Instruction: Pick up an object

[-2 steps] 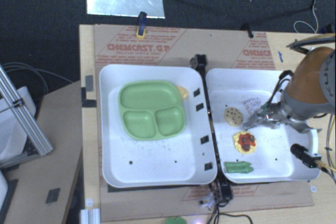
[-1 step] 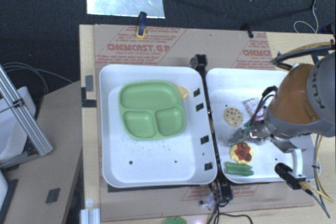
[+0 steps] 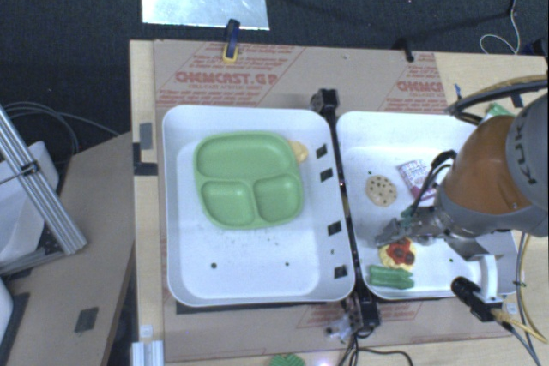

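In the right bin lie a round cookie, a pink-striped packet, a red and yellow toy and a green bean pod. My gripper hangs low over the bin's front part, just above the red and yellow toy and right of the cookie. Its dark fingers point left and down. Nothing shows between them. The grey arm with its orange band covers the bin's right side.
The left bin holds a green divided plate with a small yellow piece at its upper right edge. A black divider runs between the bins. Cables hang at the bench's right side.
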Controlling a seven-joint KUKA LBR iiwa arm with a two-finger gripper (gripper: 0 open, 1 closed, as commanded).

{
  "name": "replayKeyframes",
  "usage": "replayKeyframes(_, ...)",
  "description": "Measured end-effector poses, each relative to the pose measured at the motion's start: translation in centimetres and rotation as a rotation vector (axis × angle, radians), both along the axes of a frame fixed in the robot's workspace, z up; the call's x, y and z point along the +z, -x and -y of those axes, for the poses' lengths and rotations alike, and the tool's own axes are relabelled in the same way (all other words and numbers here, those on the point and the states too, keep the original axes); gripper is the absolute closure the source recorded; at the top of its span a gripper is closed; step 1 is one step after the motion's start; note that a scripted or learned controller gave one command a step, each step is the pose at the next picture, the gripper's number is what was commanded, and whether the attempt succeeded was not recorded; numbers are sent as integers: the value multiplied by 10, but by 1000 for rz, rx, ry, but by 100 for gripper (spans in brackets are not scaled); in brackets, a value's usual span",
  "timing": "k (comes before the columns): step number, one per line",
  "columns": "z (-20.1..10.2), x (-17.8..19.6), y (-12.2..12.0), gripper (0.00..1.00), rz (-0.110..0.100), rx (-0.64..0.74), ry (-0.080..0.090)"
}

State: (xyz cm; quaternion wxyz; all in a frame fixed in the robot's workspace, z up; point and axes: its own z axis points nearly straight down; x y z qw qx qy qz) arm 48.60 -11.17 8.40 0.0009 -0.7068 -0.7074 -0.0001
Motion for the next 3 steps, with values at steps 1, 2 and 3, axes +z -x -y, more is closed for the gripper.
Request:
replayKeyframes(1,1,12,-3,100,7,0,2)
replayKeyframes(2,-86,106,-7,100,12,13,-2)
replayKeyframes(3,-80,111,-6,100,7,6,1)
